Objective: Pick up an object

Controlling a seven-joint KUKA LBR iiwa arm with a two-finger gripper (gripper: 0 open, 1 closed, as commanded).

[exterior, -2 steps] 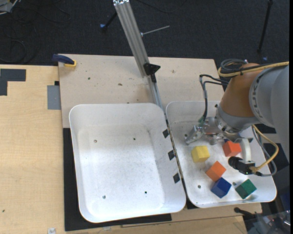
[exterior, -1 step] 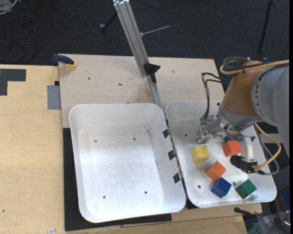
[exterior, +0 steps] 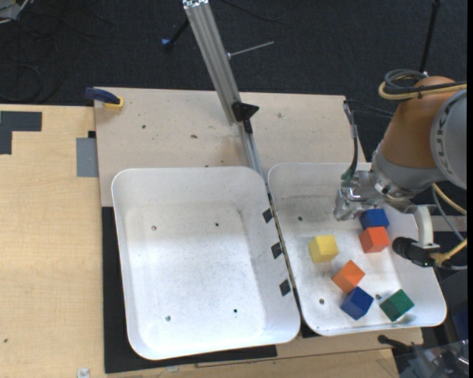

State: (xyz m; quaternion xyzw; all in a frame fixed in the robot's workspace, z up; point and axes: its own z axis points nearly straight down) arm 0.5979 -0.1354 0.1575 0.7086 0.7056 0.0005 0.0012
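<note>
Green block (exterior: 396,304) frontmost; jaws (exterior: 348,208) apparently empty beside blue block (exterior: 374,218).

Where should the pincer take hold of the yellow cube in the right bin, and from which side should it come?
Probably from straight above, closing on two opposite flat side faces of the yellow cube. It sits alone on the right bin floor, apart from the orange cube, so both fingers have room.

No readable text, label, brand or number anywhere. Nearest to sign — small black-and-white checker marker (exterior: 195,1) at top end of slanted aluminium rail (exterior: 218,61) (pattern only, no characters). Coloured blocks in right bin (exterior: 433,309) — plain faces, unmarked. Dark patches on wooden board (exterior: 31,235) at left carry no lettering.
</note>
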